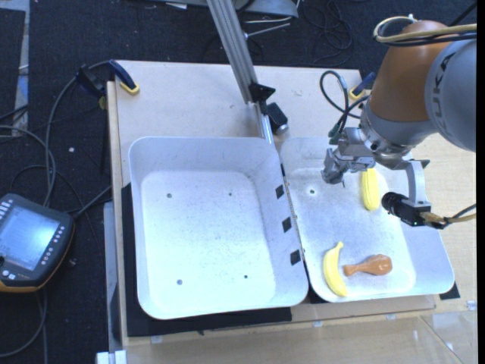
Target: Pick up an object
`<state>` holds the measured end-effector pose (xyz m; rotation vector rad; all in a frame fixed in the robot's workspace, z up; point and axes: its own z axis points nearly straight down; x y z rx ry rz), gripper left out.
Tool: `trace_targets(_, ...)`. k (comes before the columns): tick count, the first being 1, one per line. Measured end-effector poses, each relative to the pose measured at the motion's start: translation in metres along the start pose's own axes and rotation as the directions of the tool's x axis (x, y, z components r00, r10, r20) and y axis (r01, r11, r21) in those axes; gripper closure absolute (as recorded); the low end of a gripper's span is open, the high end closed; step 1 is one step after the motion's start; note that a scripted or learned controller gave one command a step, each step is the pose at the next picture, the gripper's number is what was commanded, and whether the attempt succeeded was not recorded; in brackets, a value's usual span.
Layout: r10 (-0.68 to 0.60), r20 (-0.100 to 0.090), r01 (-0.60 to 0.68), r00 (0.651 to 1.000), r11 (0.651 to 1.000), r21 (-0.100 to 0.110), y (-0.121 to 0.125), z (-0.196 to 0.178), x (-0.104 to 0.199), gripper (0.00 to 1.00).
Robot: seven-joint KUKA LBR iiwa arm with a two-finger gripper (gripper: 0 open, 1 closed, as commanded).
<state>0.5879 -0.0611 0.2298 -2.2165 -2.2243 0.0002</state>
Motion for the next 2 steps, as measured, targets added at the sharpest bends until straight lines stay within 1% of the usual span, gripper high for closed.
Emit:
trace_targets(1,-0.001,0.0,0.001,1.0,1.0,0.0,-0.022,0.006,0.056,1.0)
trace_targets(2,-0.002,0.0,0.002,1.0,1.0,-0.002,-0.044,-0.007,0.11,1.0)
